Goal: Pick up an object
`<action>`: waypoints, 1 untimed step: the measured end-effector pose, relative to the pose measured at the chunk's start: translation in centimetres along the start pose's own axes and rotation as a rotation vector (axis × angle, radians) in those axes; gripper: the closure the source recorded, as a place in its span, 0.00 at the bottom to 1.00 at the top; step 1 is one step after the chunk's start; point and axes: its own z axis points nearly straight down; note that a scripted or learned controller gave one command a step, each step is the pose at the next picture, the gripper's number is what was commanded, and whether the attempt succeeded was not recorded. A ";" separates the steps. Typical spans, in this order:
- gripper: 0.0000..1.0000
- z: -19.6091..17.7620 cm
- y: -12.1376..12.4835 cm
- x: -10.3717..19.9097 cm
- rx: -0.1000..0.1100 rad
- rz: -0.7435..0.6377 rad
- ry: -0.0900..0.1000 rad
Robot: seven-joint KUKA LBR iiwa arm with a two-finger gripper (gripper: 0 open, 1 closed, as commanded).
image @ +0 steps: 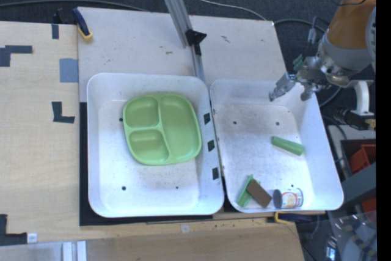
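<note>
gripper hangs over right bin far rim, fingers spread, nothing between | green block lies mid-bin, isolated, so easiest pick | near-corner clutter, possibly a small can, crowds wall | green tray in left bin

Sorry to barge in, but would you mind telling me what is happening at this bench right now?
A robot arm is trying to pick something up from two white bins. Its gripper hangs over the far edge of the right bin, with nothing between its fingers. In that bin lie a green stick, a brown block and a small can. A green divided plate sits in the left bin.
</note>
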 end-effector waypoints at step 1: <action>0.00 6.0 -0.6 -0.7 0.002 0.000 0.001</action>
